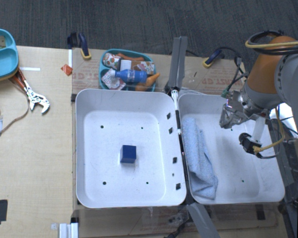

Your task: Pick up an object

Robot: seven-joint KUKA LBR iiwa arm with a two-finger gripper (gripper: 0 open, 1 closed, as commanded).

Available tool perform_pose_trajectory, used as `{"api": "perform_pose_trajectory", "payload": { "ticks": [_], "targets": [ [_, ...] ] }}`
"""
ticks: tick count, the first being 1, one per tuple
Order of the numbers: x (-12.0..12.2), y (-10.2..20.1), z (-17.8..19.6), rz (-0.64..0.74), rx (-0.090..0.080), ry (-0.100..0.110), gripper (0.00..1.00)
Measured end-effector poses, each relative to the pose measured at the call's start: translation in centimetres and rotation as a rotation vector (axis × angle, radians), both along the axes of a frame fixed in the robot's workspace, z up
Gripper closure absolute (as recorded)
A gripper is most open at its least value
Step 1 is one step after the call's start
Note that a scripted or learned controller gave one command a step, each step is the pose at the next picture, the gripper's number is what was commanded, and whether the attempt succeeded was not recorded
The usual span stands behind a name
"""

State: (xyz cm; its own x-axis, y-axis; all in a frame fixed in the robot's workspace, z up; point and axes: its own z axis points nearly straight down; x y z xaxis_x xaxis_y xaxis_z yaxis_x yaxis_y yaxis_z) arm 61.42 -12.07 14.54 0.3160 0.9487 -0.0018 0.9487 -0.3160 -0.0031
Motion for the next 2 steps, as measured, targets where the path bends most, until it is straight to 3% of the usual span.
{"api": "perform_pose_trajectory", "payload": {
  "ticks": [1,2],
  "targets": [
    [0.4,-2.3,4.4,0.429,0.000,-0.004,1.00],
    [-1.7,0.7,-3.0,0.188,0.001,-0.001,1.00]
  ]
}}
